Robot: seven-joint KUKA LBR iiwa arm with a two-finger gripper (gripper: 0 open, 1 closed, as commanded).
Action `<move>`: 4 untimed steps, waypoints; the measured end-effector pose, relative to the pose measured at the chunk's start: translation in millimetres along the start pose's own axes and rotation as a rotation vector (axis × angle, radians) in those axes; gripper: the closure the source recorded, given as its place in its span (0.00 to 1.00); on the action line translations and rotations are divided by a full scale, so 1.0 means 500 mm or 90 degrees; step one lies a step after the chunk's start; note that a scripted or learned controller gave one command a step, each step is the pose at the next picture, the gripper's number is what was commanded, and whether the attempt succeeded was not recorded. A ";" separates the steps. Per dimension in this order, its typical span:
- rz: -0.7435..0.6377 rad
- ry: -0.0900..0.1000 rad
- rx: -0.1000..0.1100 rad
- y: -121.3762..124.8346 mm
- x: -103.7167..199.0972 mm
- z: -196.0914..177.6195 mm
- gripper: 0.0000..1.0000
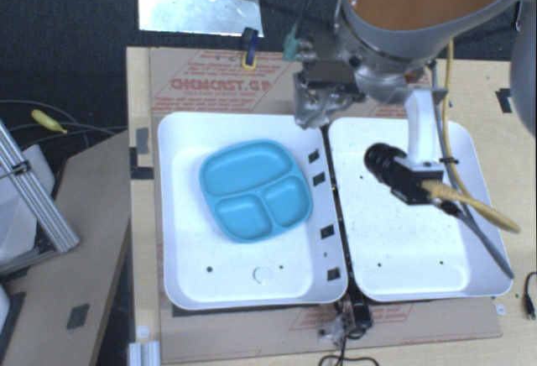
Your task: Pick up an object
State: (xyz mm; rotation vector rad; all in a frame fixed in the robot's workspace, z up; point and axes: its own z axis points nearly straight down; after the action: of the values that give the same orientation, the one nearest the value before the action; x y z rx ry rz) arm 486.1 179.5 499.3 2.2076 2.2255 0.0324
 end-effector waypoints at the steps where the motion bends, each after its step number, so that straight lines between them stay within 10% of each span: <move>1: -0.002 -0.005 0.009 0.002 -0.002 -0.003 1.00; 2: -0.005 -0.004 0.008 0.003 -0.001 -0.024 1.00; 3: 0.009 -0.009 0.019 0.011 -0.115 0.238 1.00; 4: 0.004 -0.006 0.011 0.012 -0.108 0.224 0.00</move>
State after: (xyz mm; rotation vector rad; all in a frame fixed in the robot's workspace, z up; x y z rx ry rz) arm 494.9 126.5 387.0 2.2186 2.2229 0.0028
